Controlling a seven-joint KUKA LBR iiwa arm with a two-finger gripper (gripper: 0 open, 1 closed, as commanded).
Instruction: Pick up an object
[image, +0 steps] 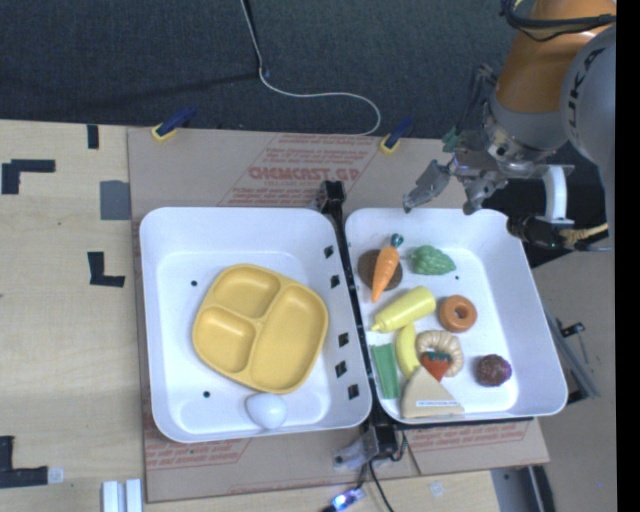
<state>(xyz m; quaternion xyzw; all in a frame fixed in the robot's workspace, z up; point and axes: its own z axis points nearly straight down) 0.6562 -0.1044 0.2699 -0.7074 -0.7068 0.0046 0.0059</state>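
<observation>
Now the gripper (448, 198) hangs spread and bare over the right bin's (520, 262) far rim. Nearest below lie a leafy green vegetable (432, 261) and an orange carrot (383, 272), with a donut (458, 313) beyond. A yellow tray (261, 327) and white egg (266, 409) sit in the left bin (170, 245).

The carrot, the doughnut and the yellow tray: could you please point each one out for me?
carrot (381, 279), camera view, on the middle of its orange body.
doughnut (458, 314), camera view, on its brown ring, left of the hole.
yellow tray (292, 322), camera view, on the floor of its large right compartment.
</observation>
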